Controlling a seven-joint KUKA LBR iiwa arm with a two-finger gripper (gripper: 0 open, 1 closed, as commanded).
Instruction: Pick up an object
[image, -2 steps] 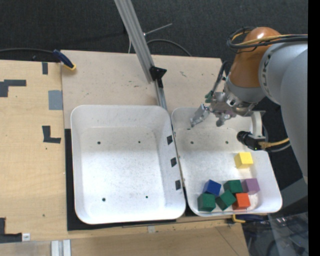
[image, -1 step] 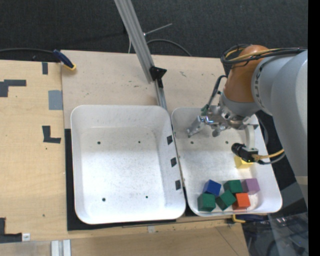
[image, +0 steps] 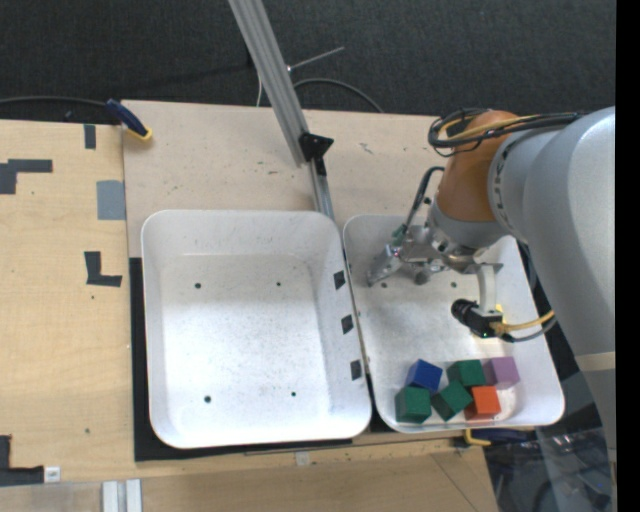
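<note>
Several small cubes lie clustered at the near end of the right bin (image: 395, 325): a blue cube (image: 424, 375), three green cubes (image: 412, 404) (image: 451, 400) (image: 466, 374), an orange cube (image: 485, 401) and a purple cube (image: 503, 372). My gripper (image: 381, 267) hangs over the far left part of that bin, close to the wall shared with the left bin. It is well away from the cubes, and I see nothing in it. The grey arm with its orange band (image: 470, 185) reaches in from the right.
The left bin (image: 240, 216) sits beside the right one, sharing a raised middle wall. A slanted metal pole (image: 283, 90) crosses the far side and ends near the bins' far edge. A black cable fitting (image: 474, 316) hangs off the wrist over the right bin.
</note>
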